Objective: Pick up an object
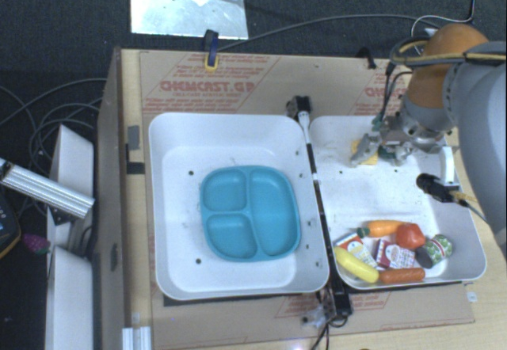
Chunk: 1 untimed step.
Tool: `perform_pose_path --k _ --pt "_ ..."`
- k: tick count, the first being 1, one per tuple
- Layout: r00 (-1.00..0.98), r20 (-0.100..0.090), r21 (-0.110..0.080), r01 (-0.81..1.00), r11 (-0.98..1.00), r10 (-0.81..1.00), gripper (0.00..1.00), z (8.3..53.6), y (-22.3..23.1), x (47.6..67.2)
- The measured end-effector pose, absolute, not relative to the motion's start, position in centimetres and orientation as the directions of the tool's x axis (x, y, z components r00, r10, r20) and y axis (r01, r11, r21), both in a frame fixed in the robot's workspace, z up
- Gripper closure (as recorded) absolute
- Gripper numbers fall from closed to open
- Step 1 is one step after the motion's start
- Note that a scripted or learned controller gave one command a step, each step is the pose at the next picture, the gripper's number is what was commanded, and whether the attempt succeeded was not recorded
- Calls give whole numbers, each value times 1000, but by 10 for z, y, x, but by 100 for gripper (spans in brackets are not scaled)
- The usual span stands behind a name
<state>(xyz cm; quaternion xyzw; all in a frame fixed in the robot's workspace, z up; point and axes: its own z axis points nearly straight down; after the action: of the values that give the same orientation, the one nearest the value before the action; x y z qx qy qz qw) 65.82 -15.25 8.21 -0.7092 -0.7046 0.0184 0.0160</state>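
Several toy foods (392,249) lay heaped in the right bin's (475,261) near corner while the gripper (372,149) hung far off over bare floor, grip state I cannot tell; you needed to bring it nearward above one outlying piece.

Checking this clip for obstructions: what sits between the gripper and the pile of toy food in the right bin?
Bare white floor of the right bin, in the camera view. The gripper is over the bin's far end; the toy food pile sits at the near end.
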Motion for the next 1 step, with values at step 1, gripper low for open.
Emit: perform_pose_path --k 1 --pt "7 -7 -48 999 -7 1000 0 82 -141 658"
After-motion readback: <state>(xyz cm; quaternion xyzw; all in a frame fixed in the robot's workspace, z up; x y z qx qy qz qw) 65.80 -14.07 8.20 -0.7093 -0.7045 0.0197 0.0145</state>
